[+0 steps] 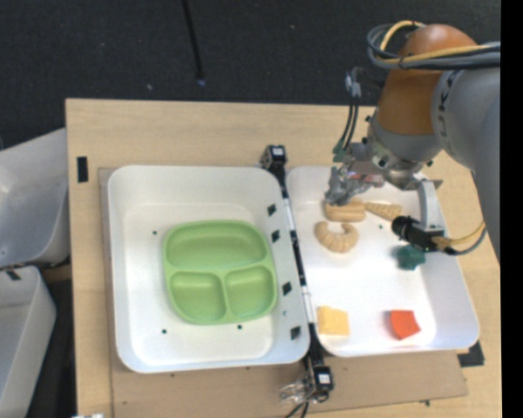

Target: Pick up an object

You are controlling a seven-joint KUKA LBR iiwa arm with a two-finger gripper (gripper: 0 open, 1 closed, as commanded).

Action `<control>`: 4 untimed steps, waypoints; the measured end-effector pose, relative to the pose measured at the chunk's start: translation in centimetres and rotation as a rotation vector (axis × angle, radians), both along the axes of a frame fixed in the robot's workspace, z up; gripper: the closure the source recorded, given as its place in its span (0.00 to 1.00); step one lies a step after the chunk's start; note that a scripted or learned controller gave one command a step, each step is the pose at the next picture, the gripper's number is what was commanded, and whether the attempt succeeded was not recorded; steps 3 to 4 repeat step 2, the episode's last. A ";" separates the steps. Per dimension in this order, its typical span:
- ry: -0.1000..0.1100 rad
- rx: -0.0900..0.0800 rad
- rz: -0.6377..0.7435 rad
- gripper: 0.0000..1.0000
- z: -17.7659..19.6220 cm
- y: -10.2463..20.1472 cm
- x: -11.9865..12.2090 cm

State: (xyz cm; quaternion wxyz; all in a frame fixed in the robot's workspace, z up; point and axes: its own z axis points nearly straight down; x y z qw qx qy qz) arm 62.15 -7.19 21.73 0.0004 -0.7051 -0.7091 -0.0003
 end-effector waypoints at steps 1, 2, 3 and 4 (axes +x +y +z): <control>-0.002 -0.001 0.000 1.00 -0.4 4.8 1.2; -0.004 0.001 0.002 1.00 0.8 10.8 2.7; -0.004 0.001 0.002 1.00 0.8 10.8 2.7; -0.004 0.001 0.002 1.00 0.8 10.8 2.7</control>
